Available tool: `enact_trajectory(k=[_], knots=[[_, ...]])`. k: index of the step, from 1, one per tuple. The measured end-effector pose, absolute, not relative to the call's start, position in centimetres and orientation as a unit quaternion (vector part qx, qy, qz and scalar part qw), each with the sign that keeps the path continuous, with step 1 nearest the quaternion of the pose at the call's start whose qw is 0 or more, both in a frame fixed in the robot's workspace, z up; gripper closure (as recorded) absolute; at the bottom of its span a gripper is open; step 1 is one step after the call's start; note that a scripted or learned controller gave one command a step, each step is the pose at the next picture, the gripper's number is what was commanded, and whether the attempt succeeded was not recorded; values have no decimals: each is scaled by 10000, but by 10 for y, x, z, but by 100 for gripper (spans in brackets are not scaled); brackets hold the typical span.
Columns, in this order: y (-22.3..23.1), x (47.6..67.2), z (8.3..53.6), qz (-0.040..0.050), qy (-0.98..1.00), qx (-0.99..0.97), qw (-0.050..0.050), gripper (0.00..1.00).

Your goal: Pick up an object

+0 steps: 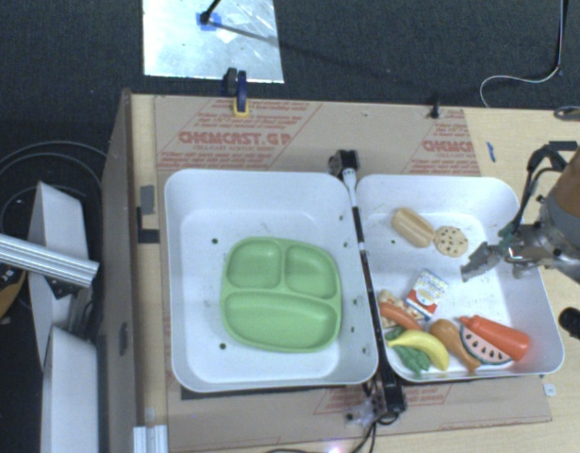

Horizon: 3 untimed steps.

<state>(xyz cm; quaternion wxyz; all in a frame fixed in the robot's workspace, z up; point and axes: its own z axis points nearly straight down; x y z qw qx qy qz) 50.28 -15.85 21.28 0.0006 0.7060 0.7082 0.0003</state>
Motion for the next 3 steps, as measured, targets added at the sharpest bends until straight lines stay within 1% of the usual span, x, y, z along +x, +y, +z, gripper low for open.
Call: enact_trajectory(k=[1,2,3], knots=[[-106,533,136,-1,7103,7039,-22,0],[-103,538,87,8,7074,7068,60,0],[-133,616,86,24,7089,7052,49,0]])
